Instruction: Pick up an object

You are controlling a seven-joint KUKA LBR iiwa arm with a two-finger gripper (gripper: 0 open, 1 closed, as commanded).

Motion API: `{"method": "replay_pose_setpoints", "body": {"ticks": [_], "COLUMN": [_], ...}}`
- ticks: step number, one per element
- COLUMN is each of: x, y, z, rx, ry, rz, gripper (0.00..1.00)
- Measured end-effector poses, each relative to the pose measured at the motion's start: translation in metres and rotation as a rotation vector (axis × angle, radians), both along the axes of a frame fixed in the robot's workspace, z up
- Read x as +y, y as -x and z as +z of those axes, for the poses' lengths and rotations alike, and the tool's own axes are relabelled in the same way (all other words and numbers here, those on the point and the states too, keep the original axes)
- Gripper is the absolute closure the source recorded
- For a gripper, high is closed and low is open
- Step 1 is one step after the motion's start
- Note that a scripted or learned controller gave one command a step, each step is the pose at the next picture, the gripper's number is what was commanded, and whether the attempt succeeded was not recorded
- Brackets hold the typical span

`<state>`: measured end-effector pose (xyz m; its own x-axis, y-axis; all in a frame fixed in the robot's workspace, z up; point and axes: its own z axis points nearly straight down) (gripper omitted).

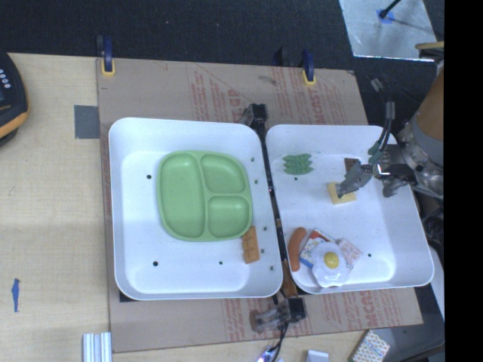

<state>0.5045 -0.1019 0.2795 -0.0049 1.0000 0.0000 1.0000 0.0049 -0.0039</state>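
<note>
My gripper (372,184) reaches in from the right over the right bin (392,225), with its two dark fingers spread open. The left fingertip (352,182) sits just over the top edge of a small yellow block (339,195) lying on the bin floor. Nothing is between the fingers. A green leafy piece (297,164) lies at the bin's back left. A red-orange sausage (296,246) and a fried egg (330,261) on a white crumpled wrapper rest near the front edge. A small brown piece (351,162) lies behind the gripper's left finger.
The left bin (128,202) holds a green divided plate (204,195) and a brown cracker-like piece (250,245) near its front right corner. Black clamps (258,114) join the bins at the middle seam. Cardboard lies under both bins.
</note>
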Motion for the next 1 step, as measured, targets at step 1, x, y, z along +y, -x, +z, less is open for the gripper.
{"method": "replay_pose_setpoints", "body": {"ticks": [1], "x": [-0.0258], "y": [-0.0634], "z": [-0.1224], "rx": [0.004], "ry": [0.001], "rz": [0.001], "gripper": [0.0]}}
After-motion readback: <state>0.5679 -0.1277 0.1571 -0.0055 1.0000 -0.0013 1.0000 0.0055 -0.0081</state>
